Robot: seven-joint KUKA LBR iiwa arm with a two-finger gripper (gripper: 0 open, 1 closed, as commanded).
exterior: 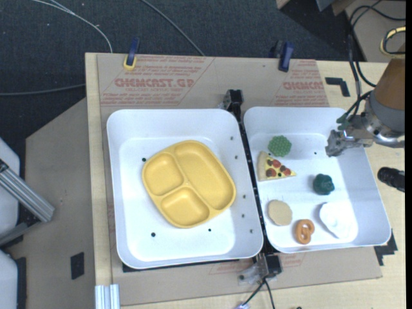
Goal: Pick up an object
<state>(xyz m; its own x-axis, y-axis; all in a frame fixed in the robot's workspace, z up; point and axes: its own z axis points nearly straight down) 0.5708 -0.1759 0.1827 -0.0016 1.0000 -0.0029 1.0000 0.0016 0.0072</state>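
**Gripper hovers at the right bin's rim**

The metal two-finger gripper (336,145) sits at two o'clock in the shallow white right bin (367,172), nothing between its tips; whether they are parted I cannot tell; the bumpy green broccoli-like toy (279,145) lies at nine o'clock from it, well apart; the yellow three-compartment plastic plate (187,183) rests in the white left bin (129,172).

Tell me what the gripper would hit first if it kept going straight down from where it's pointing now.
Probably the bare white floor of the right bin. The gripper sits above its upper right part, with the green broccoli off to one side. Depth is hard to judge from above.
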